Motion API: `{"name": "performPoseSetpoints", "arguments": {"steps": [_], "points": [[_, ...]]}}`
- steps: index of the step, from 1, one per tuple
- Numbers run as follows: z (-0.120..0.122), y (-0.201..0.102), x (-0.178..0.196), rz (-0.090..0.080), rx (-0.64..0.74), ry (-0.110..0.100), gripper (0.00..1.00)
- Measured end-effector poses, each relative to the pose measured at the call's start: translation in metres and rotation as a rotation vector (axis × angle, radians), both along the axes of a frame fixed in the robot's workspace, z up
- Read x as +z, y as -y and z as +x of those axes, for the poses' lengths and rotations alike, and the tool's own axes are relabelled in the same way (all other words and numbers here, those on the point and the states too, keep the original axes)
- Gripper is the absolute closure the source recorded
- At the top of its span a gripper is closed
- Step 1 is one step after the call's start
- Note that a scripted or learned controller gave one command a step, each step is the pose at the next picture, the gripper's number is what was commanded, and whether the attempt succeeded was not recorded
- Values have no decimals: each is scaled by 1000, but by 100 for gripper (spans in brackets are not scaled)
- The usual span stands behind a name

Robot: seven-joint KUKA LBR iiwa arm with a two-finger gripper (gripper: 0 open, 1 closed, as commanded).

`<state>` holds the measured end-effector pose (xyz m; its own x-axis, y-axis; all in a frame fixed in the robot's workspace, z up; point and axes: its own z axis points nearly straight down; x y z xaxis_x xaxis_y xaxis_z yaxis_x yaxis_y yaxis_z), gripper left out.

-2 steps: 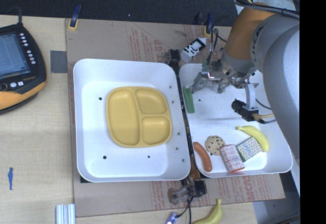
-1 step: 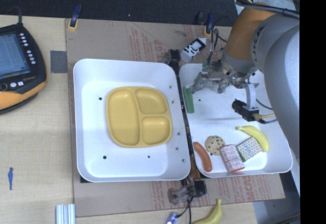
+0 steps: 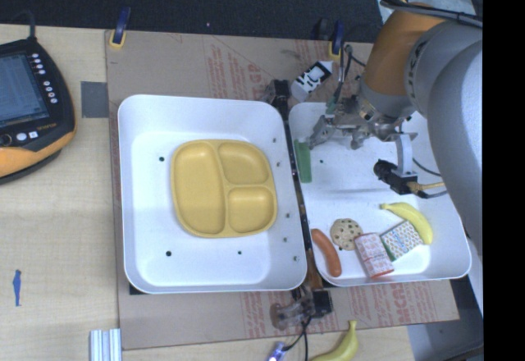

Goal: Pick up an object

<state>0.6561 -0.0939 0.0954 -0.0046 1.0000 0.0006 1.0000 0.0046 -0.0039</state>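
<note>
- Six candidates for the pick, all in the right bin (image 3: 443,273): a banana (image 3: 413,221), a cookie (image 3: 346,232), a sausage (image 3: 326,252), a pink carton (image 3: 374,256) and a green-printed carton (image 3: 401,239) crowded toward the lower right of the frame, plus a green stick (image 3: 303,161) against the bin's left wall.
- Hovering at the upper end of that bin, well apart from the cluster: the gripper (image 3: 354,131); open or closed cannot be told from this angle, with nothing seen held.
- Likely trouble: a closing on two items at once, since the cartons touch and the cookie lies just beside them.
- Also risky: slipping off the banana's smooth curve or the sausage's rounded skin; scraping the wall while going for the green stick.
- Looks of things: glossy moulded toy food, flat-faced printed cartons, a thin speckled disc of a cookie, smooth shallow white plastic walls.
- Further left: a yellow divided plate (image 3: 223,187), matte, round-cornered, in the left bin (image 3: 143,261).
</note>
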Motion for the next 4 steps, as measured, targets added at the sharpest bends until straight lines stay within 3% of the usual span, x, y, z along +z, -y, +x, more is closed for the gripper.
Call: {"name": "performPoseSetpoints", "arguments": {"steps": [4], "points": [[0, -2, -4, 2, 0, -4, 0]]}}
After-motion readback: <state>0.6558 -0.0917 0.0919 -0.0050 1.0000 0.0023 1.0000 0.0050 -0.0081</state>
